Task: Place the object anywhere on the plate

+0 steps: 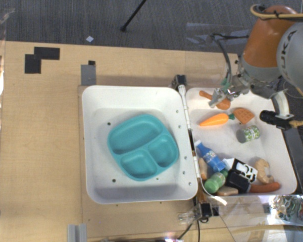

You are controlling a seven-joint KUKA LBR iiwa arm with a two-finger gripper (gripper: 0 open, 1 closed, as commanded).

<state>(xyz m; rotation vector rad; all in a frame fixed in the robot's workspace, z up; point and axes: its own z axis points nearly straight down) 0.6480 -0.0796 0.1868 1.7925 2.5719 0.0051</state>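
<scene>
A teal plate (141, 146) with three compartments lies in the left white bin (91, 135), with nothing on it. My gripper (223, 94) hangs low over the far left corner of the right bin (288, 160). It is right above a small orange toy (223, 104) with a reddish end (206, 95) sticking out to the left. From this view I cannot tell whether that toy is touched or held. An orange carrot (214, 119) lies just in front of the gripper.
The right bin also holds a brown waffle piece (244, 116), a green-and-white can (248, 133), a blue bottle (210, 155), a green toy (214, 181), a black-and-white box (242, 173), a beige toy (262, 168) and a red sausage (265, 187). A ridge (188, 130) divides the bins.
</scene>
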